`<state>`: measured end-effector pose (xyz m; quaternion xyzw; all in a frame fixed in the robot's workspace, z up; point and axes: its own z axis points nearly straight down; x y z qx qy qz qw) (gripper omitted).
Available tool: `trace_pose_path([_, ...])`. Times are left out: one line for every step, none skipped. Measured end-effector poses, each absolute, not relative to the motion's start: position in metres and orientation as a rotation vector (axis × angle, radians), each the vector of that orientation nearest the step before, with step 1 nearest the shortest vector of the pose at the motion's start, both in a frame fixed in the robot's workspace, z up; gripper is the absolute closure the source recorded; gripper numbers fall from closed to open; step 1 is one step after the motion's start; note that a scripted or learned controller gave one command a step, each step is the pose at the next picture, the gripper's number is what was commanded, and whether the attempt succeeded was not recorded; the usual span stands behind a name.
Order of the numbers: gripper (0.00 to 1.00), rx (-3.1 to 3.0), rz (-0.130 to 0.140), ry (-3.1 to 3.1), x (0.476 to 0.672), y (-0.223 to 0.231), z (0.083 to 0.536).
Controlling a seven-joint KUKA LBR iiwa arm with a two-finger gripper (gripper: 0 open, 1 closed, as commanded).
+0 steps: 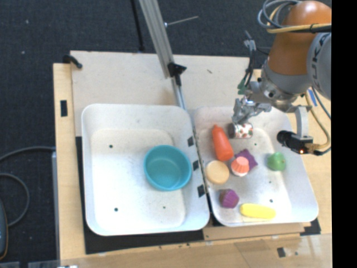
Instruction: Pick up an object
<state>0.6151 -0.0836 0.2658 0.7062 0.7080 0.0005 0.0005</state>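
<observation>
A yellow banana-shaped toy (257, 210) lies along the near edge of the right bin (298, 202), with a purple piece (228, 198) just beside it. Further in sit a tan round object (217, 172), a pink cupcake-like toy (240, 166), an orange carrot (222, 143) and a green object (275, 161). A blue bowl (167, 167) rests in the left bin (106, 205). At the right bin's far edge, the gripper (244, 123) hangs low over a small red-and-white object (244, 130). Whether it is clenched or released cannot be told. Judging by this, nothing is lifted yet; grasping and raising remain.
</observation>
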Motion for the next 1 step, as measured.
trace_pose_path([1.00,2.214,0.003,2.230,0.6069,-0.0242,0.2665])
